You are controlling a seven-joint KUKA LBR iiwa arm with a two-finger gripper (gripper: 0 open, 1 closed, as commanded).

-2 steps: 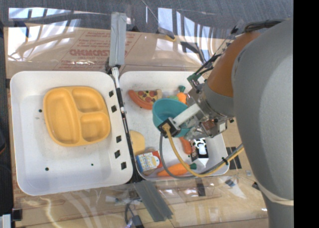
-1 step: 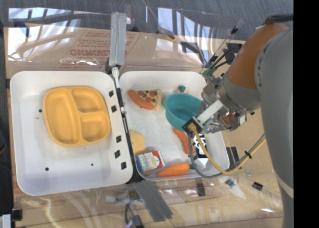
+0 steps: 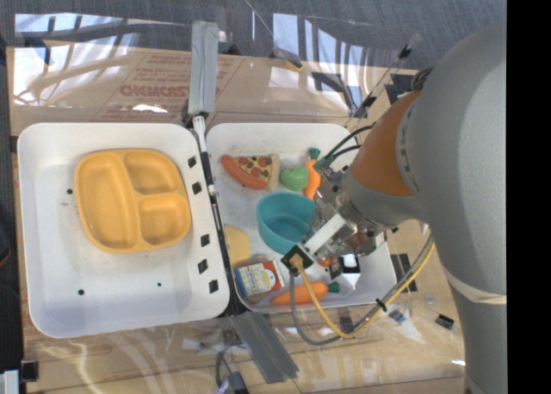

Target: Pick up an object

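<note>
Jaws (image 3: 320,256) low beside teal bowl (image 3: 286,218), right bin (image 3: 258,136)

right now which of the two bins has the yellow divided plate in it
The left bin holds the yellow divided plate; the right bin holds toy food and a teal bowl.

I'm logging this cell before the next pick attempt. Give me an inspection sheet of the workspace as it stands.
Surface: two white bins side by side; left bin, right bin.
Job's things: right bin holds a pizza slice toy, teal bowl, green pear, carton, carrot.
Clutter: yellow divided tray in left bin.
Grippers: pincer low over right bin, beside the bowl.
Cables: yellow cable looping off the arm.
Surroundings: cardboard behind the bins.
</note>
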